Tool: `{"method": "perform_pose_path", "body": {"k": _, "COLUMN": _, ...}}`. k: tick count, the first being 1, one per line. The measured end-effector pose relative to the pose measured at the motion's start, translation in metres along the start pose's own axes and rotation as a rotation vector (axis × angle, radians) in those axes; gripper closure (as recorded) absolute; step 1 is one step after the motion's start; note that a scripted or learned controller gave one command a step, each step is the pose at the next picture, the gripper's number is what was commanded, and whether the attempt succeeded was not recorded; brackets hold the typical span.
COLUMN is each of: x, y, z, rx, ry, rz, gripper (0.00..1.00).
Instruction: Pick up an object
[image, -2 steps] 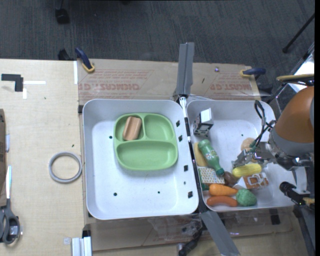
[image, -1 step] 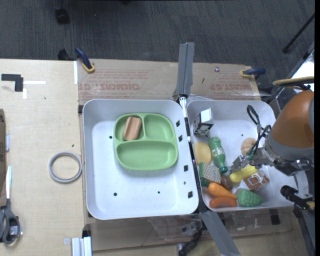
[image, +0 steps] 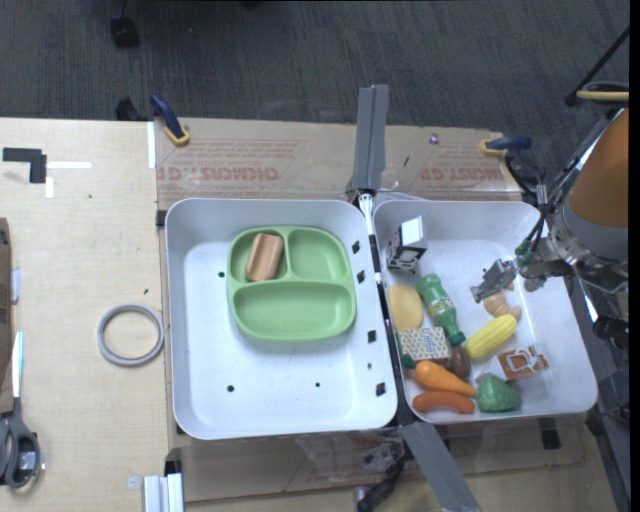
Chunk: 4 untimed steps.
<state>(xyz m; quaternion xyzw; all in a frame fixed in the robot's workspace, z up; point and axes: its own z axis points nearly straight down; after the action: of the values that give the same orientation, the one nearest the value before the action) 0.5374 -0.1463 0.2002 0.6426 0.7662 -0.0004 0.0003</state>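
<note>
Gripper (image: 497, 280): right of frame, low over the right bin (image: 560, 400), opening cannot be told
Corn (image: 491, 335): just below gripper
Green tray (image: 292, 283): left bin (image: 200, 380), holds a sausage (image: 264, 256)

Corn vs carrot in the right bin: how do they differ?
Colour: the corn is yellow, the carrot orange.
Place: the corn lies nearer the claw, just below it in the view; the carrot lies lower, toward the bin's front edge.
Tilt: the corn rises toward the right, the carrot drops toward the right.
Both are long toy foods lying flat in the right bin.
</note>
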Motion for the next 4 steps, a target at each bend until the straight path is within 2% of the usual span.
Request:
{"method": "perform_pose_path", "body": {"k": 1, "x": 0.058, "y": 0.008, "z": -0.02, "rx": 0.0, "ry": 0.0, "rz": -0.144, "gripper": 0.0}}
{"method": "perform_pose_path", "body": {"k": 2, "x": 0.067, "y": 0.003, "z": 0.01, "rx": 0.003, "ry": 0.001, "rz": 0.093, "gripper": 0.0}}
{"method": "perform_pose_path", "body": {"k": 3, "x": 0.036, "y": 0.017, "z": 0.107, "rx": 0.002, "ry": 0.001, "rz": 0.088, "gripper": 0.0}}
{"method": "perform_pose_path", "body": {"k": 4, "x": 0.004, "y": -0.001, "z": 0.109, "rx": 0.002, "ry": 0.001, "rz": 0.014, "gripper": 0.0}}
